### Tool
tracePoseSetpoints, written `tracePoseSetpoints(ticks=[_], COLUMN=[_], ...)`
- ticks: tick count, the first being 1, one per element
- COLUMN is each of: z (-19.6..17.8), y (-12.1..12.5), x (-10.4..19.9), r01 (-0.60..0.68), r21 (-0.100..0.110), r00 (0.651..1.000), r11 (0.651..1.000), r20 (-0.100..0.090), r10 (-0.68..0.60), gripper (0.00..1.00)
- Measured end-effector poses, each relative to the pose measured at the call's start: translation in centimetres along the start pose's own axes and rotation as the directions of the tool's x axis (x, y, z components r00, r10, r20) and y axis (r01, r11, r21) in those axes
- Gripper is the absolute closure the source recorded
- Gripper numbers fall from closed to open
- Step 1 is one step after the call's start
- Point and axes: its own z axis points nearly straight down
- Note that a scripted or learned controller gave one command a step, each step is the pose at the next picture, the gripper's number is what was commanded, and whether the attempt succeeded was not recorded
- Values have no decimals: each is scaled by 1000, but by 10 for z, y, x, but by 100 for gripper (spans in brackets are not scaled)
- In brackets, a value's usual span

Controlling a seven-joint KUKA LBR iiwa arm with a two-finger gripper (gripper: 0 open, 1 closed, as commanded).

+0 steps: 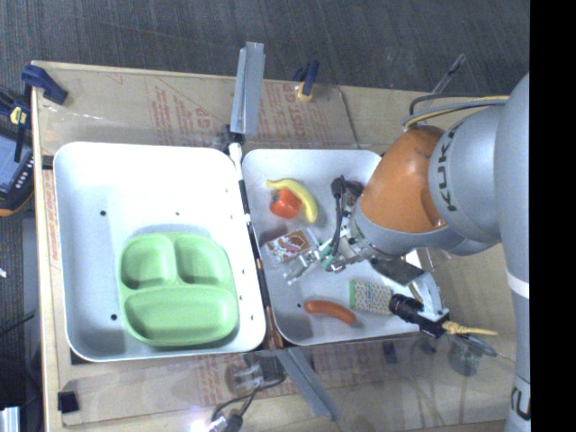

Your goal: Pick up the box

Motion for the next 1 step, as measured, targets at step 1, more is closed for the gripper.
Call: tracePoseSetpoints(ticks=[1], z=[46], y=[43], x=[10], r01=[-110], r21=[-6], r00=[994], r11=[994], r20=[19], r10=[110], gripper=[0])
